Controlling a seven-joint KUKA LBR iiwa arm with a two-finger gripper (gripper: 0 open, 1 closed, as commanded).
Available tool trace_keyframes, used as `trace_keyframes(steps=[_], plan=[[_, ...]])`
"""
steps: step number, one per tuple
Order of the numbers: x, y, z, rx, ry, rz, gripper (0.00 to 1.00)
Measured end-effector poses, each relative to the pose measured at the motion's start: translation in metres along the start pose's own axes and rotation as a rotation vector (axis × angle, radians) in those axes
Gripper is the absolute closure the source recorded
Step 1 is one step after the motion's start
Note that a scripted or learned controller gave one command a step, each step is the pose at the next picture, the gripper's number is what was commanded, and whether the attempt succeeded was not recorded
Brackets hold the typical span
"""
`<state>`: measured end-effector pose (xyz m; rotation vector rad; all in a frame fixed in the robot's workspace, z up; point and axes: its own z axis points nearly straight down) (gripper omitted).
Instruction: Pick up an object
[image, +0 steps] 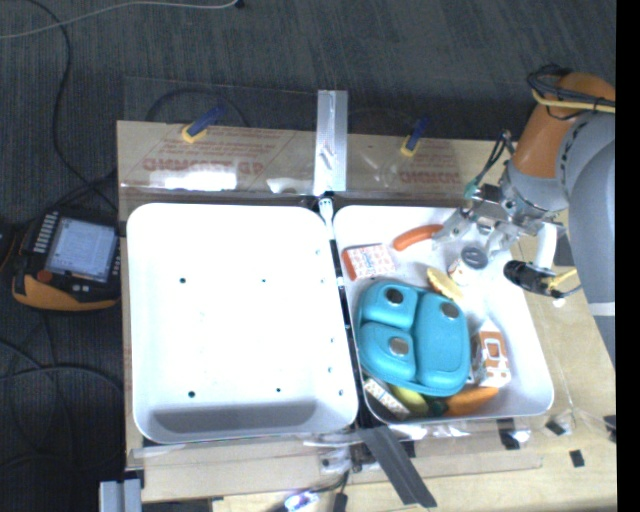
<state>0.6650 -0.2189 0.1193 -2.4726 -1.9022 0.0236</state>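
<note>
The gripper (470, 238) hovers at the right bin's (530, 345) upper right, over the orange carrot-like toy (415, 238); whether its jaws are released or clenched I cannot tell. Everything is crowded around the big blue toy (415, 338), so a descent could glance off neighbours and close on nothing.

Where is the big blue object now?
The blue object lies in the right bin, toward its front left, just right of the wall between the two bins. A small red-and-white packet lies behind it.
</note>
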Motion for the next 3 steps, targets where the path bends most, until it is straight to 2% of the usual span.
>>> trace_keyframes(steps=[1,2,3], plan=[[0.009,-0.005,0.026,0.024,-0.004,0.076,0.00],[0.009,-0.006,0.019,0.030,-0.010,0.075,1.00],[0.022,-0.024,-0.085,-0.025,-0.007,-0.025,1.00]])
